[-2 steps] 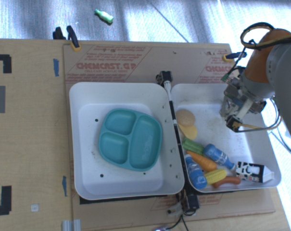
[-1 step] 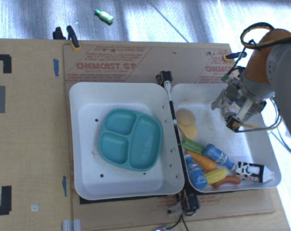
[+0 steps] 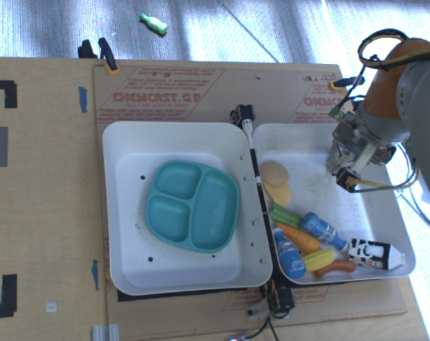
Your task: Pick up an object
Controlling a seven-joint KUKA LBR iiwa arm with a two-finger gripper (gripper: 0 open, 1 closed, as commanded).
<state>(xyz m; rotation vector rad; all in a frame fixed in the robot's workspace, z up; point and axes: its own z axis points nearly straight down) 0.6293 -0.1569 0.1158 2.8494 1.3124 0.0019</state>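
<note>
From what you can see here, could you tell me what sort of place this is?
Probably a robotics lab bench: a grey arm reaches over two white bins, one holding a teal divided plate, the other toy food.

Landmark: left white bin [image 3: 122, 212]. Teal divided plate [image 3: 192, 205] lies inside it, about centre. Printed cardboard sheet [image 3: 200, 91] spreads beneath it, over the tabletop [image 3: 37, 212]. Black clamp [image 3: 242, 114] sits at its upper right corner. Green-white scrap [image 3: 154, 24] lies on the floor, well above it.
</note>
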